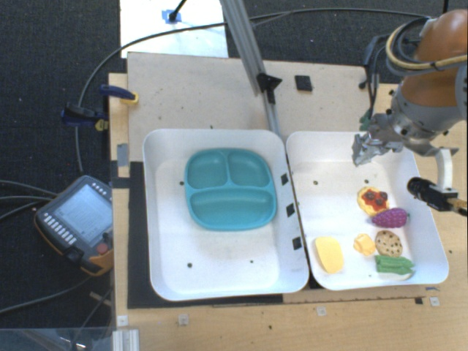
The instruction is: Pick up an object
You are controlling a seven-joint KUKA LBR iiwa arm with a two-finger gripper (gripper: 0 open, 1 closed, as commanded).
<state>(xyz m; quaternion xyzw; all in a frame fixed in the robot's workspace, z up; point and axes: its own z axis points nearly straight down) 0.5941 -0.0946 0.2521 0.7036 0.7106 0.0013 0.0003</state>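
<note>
The grey end effector (364, 151) hangs over the upper part of the right-hand shallow white bin (322, 196); whether it is spread or pressed together I cannot tell, and nothing shows in it. Below it, along the bin's right side, lie a small pizza slice toy (372, 199), a purple grape bunch (390, 217), a speckled cookie (388, 243), a green bean pod (394, 266) and two yellow pieces (329, 254). The left white bin (164, 218) holds a teal divided plastic plate (229, 189).
</note>
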